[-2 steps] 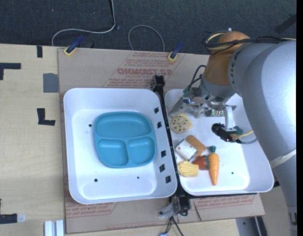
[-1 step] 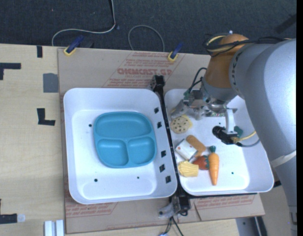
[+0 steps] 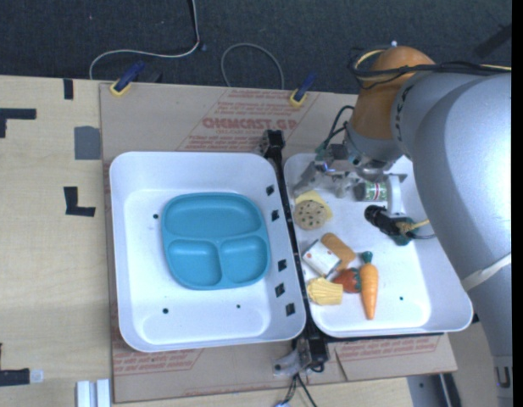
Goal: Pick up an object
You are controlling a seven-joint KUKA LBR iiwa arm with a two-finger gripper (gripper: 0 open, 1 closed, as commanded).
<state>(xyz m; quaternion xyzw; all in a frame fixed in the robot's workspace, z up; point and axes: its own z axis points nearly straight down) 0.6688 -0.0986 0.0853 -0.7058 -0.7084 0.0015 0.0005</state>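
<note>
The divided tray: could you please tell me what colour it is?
The divided tray is plain light blue, seen best in the camera view.

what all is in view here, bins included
left bin: 1, white, bench left
divided plate: 1, blue, in left bin
right bin: 1, white, beside left bin
cookie: 1, tan, right bin, by the divider
bread roll: 1, brown, right bin middle
corn: 1, yellow, right bin front
carrot: 1, orange, right of corn
cardboard sheet: 1, brown, under both bins
clips: 2, blue-yellow, cardboard's far edge
arm: 1, grey and orange, from the right
gripper: 1, metal, above right bin's far side
</note>
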